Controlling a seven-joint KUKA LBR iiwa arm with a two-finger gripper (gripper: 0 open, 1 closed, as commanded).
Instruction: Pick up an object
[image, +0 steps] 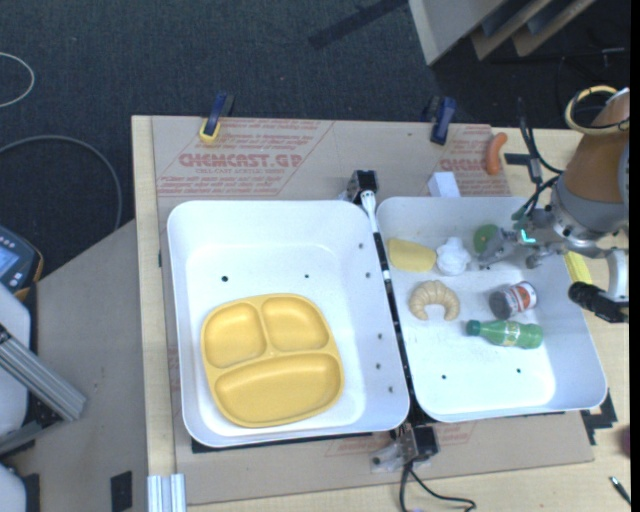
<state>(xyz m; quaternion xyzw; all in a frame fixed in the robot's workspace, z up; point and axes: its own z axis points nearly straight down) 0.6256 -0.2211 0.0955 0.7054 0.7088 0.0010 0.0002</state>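
Hand (503, 247): far right of the right bin (500, 395); can't tell its grip.
Green ball (485, 238): touching the hand's left.
Small can (512, 299): just nearer.

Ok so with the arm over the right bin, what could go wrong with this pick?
1. The claw sits among crowded items: the green piece and white lump lie close together, so it may nudge one aside.
2. The small can and green bottle lie on their sides and could roll away.
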